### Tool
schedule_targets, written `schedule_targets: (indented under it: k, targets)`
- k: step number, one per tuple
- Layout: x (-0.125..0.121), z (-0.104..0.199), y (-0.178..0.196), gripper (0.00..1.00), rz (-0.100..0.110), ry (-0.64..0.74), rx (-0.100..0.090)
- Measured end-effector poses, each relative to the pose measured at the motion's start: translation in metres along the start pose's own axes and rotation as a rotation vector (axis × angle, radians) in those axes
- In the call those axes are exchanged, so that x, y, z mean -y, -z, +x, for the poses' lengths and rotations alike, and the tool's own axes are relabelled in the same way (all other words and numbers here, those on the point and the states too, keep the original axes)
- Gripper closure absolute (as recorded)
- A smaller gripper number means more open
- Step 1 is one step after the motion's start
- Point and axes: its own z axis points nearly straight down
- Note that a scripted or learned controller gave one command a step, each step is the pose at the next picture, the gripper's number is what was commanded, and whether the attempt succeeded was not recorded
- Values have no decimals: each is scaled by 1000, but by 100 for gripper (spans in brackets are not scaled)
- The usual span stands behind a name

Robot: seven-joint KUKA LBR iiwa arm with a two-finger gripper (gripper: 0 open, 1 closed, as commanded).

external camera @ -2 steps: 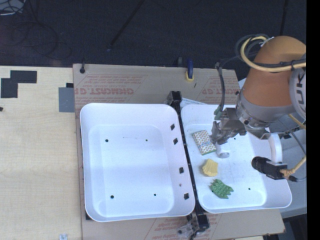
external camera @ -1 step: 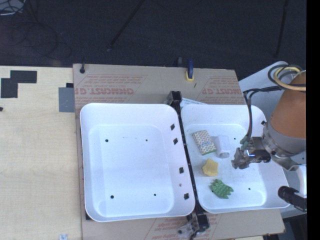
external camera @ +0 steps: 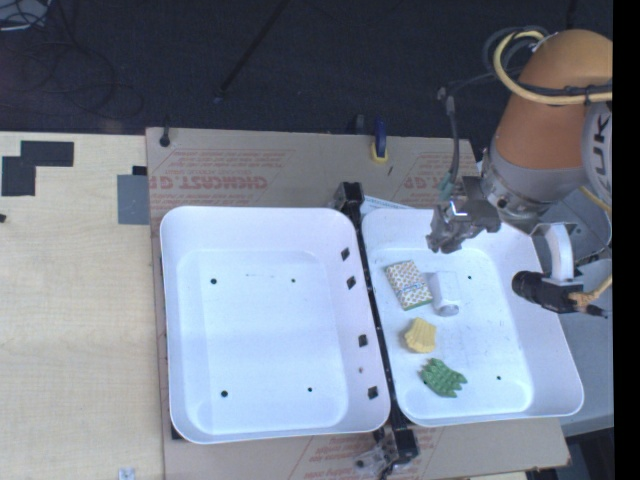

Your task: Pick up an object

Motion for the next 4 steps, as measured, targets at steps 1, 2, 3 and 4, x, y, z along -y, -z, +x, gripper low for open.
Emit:
schedule_targets:
  k: [1,2,3,4]
  targets:
    - [82,8,8,100,14,-9,-2]
    - [60,47,90,100,1,-1,-1]
    - [102,133,83,100,13,3,-2]
    - [46,187,173,100,-1,-2,-2]
